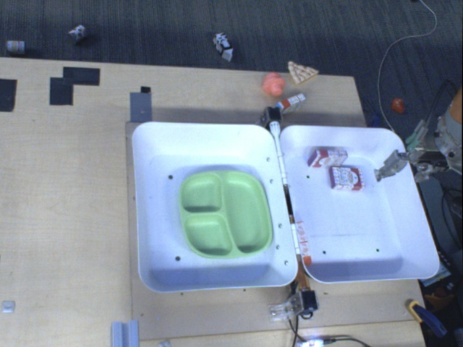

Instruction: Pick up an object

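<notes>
Two shallow white plastic bins sit side by side on the pale wooden bench [65,194]. The left bin [155,157] holds a light green divided plastic tray [226,213] with three compartments, lying flat near its middle. The right bin [383,251] holds two small red-and-white packets – one [327,156] toward the far wall, the other [346,178] just beside it, nearer the camera; whether they touch is unclear. The grey two-finger gripper [391,166] reaches in from the right over the right bin's edge – near the packets but apart from them, nothing between its tips. Open or closed, I cannot tell. Beyond the bins lie an orange ball [273,84] and a triangular pizza-slice toy [302,72]
</notes>
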`<state>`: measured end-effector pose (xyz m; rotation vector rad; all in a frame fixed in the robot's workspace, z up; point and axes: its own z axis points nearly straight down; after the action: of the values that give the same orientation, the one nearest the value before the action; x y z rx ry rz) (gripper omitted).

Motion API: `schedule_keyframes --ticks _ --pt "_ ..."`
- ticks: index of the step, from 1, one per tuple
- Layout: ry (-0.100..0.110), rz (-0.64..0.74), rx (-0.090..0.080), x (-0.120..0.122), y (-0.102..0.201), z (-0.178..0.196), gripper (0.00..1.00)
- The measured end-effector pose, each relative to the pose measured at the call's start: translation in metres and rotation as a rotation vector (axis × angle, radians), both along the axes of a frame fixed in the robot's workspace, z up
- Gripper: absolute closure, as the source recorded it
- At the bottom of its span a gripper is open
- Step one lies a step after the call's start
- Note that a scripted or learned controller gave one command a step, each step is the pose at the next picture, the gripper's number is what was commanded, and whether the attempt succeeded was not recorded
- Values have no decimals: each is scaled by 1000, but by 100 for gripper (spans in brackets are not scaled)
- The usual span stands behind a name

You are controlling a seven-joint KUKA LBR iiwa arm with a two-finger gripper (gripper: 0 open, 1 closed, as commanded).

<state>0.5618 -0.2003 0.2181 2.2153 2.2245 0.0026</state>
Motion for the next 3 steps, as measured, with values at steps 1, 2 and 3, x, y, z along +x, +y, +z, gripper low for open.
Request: schedule_keyframes --ticks 1,2,3 --pt "-10 2 -2 34 10 -125 0" --pt "-16 4 0 36 11 -113 100" --pt "-5 2 0 75 49 -21 100"
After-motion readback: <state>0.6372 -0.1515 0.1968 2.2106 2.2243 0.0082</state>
